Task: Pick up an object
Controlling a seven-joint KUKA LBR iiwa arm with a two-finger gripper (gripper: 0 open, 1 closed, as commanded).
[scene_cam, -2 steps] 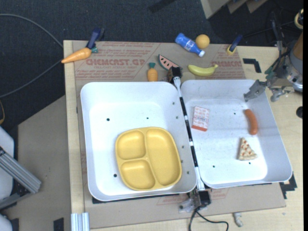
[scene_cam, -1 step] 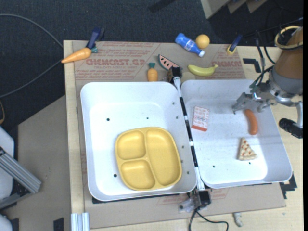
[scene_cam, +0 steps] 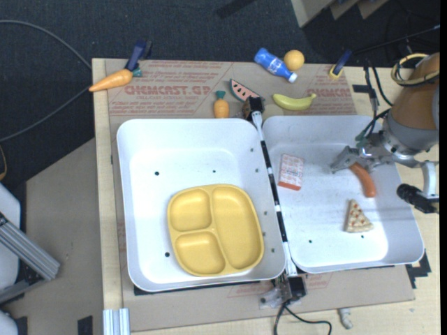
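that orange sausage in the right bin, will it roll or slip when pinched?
The sausage looks round and smooth, so it may roll sideways or squirt out of a pinch. It seems small and probably light. It lies flat right by the tool, likely stiff plastic.

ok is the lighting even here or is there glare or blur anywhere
In the camera view the light is soft and even: the white bins show no hard glare, and the yellow tray has only a mild sheen. Shadows are faint. The pincer over the orange sausage looks slightly soft; print on the small packet is unreadable.
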